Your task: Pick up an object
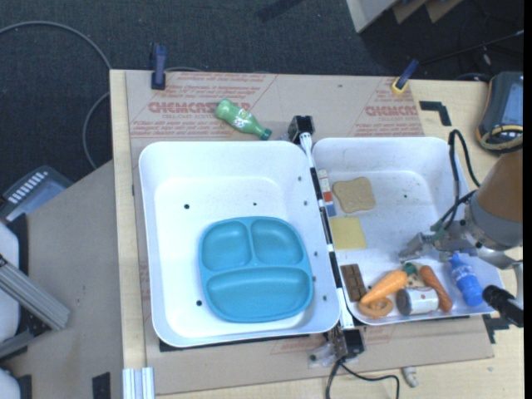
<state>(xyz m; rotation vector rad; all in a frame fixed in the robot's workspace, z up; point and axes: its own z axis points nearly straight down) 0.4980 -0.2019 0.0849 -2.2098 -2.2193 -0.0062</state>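
Note:
The right bin (391, 152) holds a brown toast slice (355, 194), a yellow cheese square (348, 233), a dark chocolate bar (353, 282), an orange carrot (386, 287) over an orange ring (376, 307), a silver can (417, 301), a thin orange-red sausage (435, 286) and a blue bottle (467, 279). My gripper (429, 244) hangs low at the bin's right side, just above the carrot, can and sausage and left of the blue bottle. Nothing shows as held in it.
The left bin (166, 181) holds a blue divided plate (254, 268). A green bottle (241, 117) lies on the cardboard behind the bins. Black clips (302, 127) sit along the seam between the bins. The arm (503, 206) covers the right bin's right edge.

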